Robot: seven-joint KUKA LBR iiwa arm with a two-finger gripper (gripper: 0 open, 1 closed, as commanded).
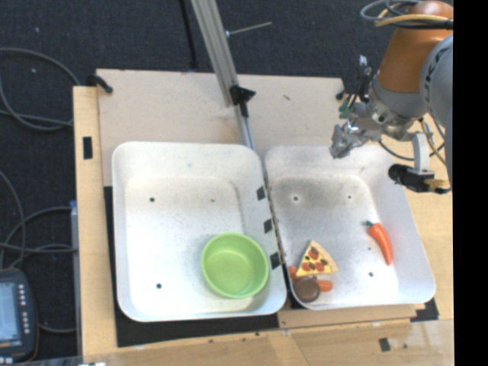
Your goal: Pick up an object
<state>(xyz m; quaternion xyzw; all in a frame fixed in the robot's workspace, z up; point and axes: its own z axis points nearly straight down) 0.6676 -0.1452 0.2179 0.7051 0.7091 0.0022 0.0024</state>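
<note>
My gripper [342, 142] hangs over the far rim of the right bin [396, 204], near its back edge, with nothing visible between its fingers. In the right bin, an orange carrot [380, 241] lies near the right wall. A toy pizza slice [316, 259] lies near the front left corner, and a small brown round piece [307, 288] with an orange bit beside it sits just in front of the slice. A green bowl [235, 264] stands upright in the left bin [152, 227], at its front right.
A slanted aluminium pole [219, 48] rises from behind the seam between the two bins. The bench top [168, 105] runs bare behind the bins. Cables lie on the dark floor to the left.
</note>
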